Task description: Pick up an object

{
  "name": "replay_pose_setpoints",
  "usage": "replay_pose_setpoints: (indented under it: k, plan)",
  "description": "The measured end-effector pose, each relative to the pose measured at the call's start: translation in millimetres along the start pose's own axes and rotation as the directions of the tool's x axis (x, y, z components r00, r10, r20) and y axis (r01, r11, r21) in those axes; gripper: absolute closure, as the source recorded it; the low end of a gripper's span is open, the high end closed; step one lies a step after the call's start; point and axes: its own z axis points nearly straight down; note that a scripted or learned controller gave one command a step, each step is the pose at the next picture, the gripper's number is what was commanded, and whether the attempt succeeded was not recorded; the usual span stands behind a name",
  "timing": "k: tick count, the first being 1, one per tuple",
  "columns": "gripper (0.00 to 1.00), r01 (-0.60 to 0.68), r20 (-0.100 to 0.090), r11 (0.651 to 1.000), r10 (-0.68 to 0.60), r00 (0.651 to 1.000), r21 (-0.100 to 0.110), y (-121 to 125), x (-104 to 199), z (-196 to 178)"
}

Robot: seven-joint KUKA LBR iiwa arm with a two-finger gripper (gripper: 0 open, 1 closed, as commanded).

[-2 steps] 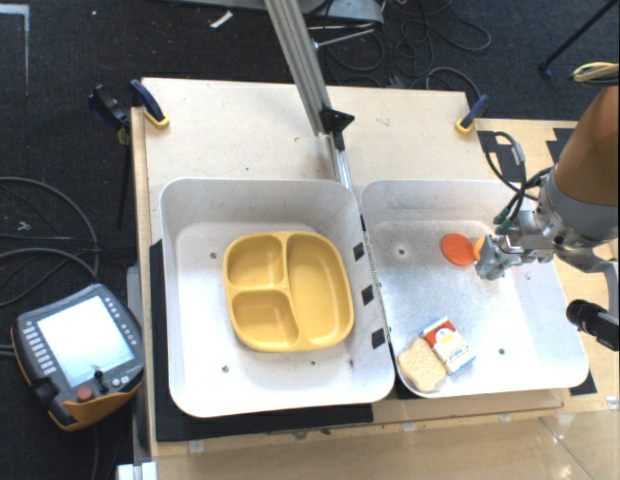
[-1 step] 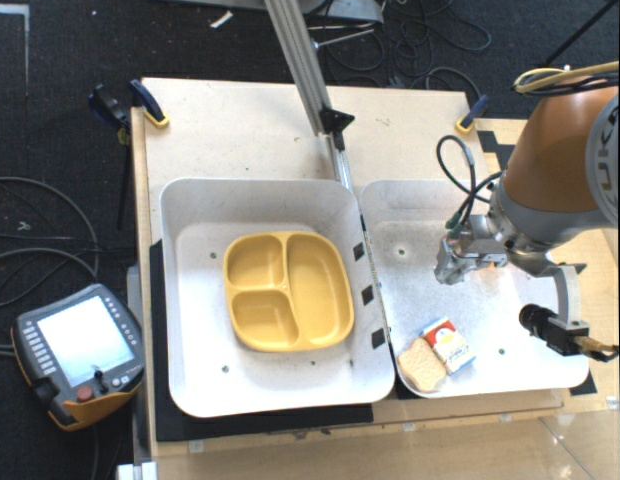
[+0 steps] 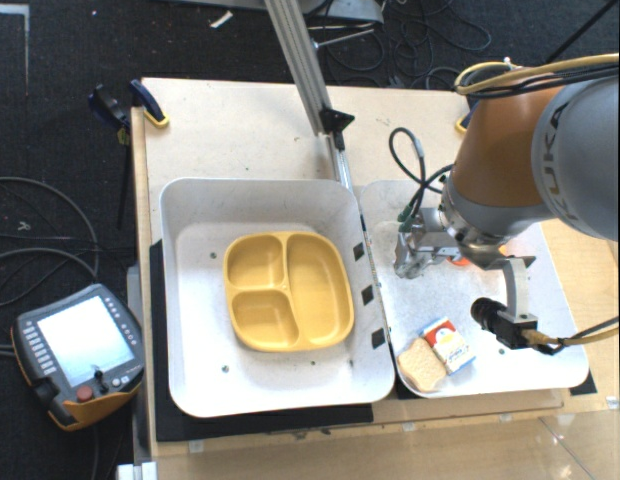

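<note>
Dark carpet strewn with cables surrounds the pale wooden tabletop, which carries two shallow white bins side by side; the left white bin holds a yellow plastic divided plate at its centre; the right white bin holds a tan bread-like piece and a small red-and-white carton, touching each other near the front edge. The jaws of the grey gripper hang over the rear of the right bin, apart from both items; whether the jaws are apart or together cannot be told. Judgement: nothing is grasped; approach, closure and lift all remain.
</note>
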Motion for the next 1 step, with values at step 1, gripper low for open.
replay_pose_setpoints:
  k: [1]
  plan:
    - [1.00,-0.001,0.000,1.000,0.001,1.000,-0.001,1.1,50.1,-10.1]
